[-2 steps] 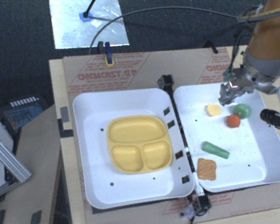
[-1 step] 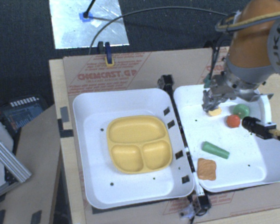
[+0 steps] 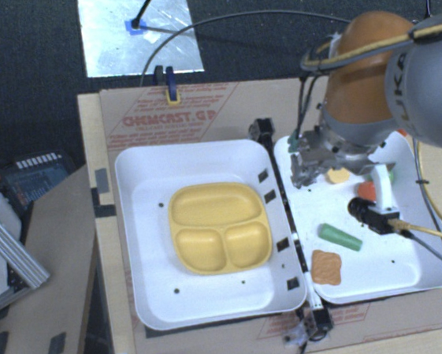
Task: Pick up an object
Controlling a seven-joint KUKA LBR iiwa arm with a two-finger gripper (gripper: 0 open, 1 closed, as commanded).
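The right bin [image 3: 422, 272] holds several small things. A green cylinder [image 3: 339, 237] lies near its middle, and a flat brown piece [image 3: 326, 267] sits by the front left corner. A pale yellow piece [image 3: 338, 175] and a red piece [image 3: 367, 191] lie further back, partly under the arm. My gripper [image 3: 302, 168] hangs over the bin's back left part, just left of the yellow piece and well behind the green cylinder. Nothing shows between its fingertips.
The left bin [image 3: 143, 221] holds a yellow divided plate [image 3: 219, 226] in its middle. A black-clipped divider [image 3: 281, 205] runs between the two bins. The grey arm with its orange band [image 3: 370, 60] covers the right bin's back right.
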